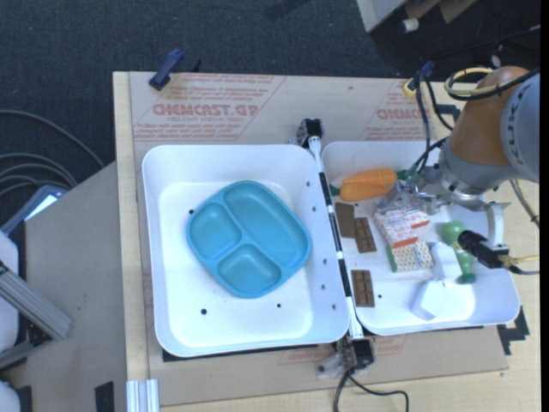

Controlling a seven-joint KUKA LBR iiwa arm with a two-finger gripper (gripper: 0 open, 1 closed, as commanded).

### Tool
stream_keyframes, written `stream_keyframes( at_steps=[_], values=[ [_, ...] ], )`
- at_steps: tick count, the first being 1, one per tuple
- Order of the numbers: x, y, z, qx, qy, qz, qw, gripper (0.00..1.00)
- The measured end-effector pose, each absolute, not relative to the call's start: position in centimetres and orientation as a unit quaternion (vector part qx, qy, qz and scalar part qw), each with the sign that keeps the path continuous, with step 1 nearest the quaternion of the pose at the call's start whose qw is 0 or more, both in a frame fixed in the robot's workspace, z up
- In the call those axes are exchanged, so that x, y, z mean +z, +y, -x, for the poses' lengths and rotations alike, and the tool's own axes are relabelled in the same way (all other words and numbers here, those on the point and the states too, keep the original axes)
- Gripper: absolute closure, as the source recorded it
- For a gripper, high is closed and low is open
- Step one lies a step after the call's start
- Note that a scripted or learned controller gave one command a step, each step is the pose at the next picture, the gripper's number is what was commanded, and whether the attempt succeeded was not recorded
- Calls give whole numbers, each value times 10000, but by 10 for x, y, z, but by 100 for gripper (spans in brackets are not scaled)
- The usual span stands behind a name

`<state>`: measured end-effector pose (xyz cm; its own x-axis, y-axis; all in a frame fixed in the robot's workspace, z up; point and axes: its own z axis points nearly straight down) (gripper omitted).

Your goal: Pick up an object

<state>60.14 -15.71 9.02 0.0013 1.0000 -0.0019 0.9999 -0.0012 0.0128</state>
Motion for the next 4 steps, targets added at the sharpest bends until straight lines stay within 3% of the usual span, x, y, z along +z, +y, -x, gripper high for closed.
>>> stream_keyframes(
  at_steps=[1, 2, 3, 4],
  values=[
    [81, -133, -661, -95, 7080, -7061, -101, 0],
    [84, -154, -665, -32, 7071, -7071, -27, 0],
    [93, -155, -663, -72, 7067, -7074, -58, 100],
    [94, -155, -664, -56, 7068, -7074, -44, 0]
  ],
)
